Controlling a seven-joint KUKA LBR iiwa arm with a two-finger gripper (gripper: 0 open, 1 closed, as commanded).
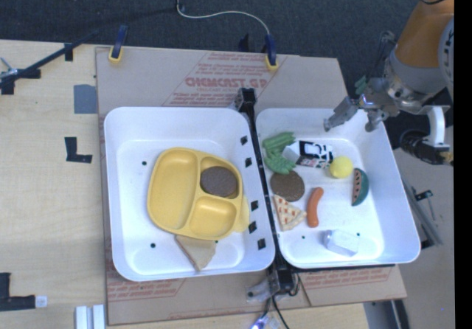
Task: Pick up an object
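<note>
My gripper point(351, 122) hangs over the far right corner of the right bin point(394, 195). Its two fingers are spread open and nothing is between them. Below and left of it lie a black-and-white carton point(314, 154), a green leafy toy point(278, 151) and a yellow ball point(341, 167). Closer to the front are a watermelon slice point(359, 187), a brown round patty point(287, 186), an orange sausage point(314, 206), a pizza slice point(288, 214) and a grey-white piece point(340, 243).
The left bin point(122, 172) holds a yellow divided plate point(177, 195) with a dark brown patty point(220, 181) in one compartment. A tan slice point(196, 252) sticks out from under the plate's front edge. A black divider point(256, 172) runs between the bins.
</note>
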